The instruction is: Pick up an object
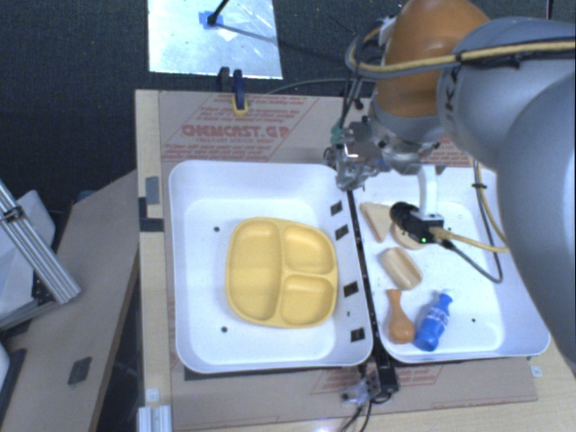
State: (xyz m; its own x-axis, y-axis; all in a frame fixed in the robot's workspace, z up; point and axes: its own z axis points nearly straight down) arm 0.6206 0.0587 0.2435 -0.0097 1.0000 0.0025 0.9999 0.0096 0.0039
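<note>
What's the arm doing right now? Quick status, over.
Status: end effector over the shared rim between bins, far end. Nearest pick: tan wedge, right bin, lying free. Blue bottle and yellow plate well clear.

arm (pixel 513 88): in from right, bent down; pincer (pixel 349 171): pointing downward

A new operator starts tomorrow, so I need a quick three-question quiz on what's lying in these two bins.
1. True or false: the yellow divided plate lies in the same bin as the blue bottle.
2. What lies right beside the blue bottle? A) orange pear-shaped piece B) red cup C) green block
3. How many compartments does the plate have?

Key: 1 false, it lies in the left bin; 2 A; 3 three.
</note>
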